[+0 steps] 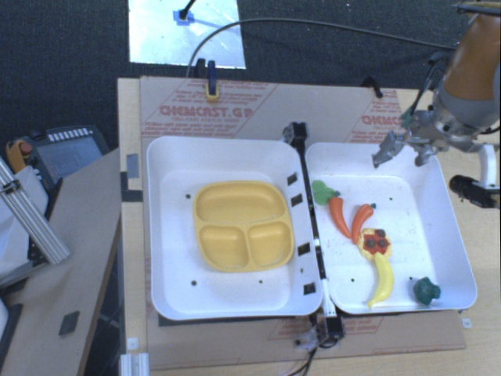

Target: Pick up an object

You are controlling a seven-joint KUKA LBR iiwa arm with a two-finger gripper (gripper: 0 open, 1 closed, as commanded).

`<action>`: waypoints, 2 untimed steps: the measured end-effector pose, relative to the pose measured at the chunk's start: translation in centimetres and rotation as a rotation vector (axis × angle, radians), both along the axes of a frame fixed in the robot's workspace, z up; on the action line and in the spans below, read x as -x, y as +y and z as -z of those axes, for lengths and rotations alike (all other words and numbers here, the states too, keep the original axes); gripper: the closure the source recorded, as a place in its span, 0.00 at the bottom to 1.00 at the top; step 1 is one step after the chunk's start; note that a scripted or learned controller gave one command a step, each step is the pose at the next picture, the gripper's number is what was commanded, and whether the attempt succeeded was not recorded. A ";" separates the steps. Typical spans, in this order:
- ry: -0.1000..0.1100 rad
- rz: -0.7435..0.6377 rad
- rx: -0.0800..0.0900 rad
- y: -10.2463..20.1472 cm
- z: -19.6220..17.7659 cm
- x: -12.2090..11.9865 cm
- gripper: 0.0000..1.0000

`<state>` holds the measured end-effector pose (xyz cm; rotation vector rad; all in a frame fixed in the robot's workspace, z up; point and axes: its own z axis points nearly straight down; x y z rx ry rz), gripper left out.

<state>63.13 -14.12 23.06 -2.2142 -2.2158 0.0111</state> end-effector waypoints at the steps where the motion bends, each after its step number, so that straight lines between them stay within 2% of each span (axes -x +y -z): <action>1: -0.013 -0.002 0.002 0.0 -0.8 -0.2 0.00; 2: -0.012 -0.002 0.002 0.1 3.3 -0.7 0.00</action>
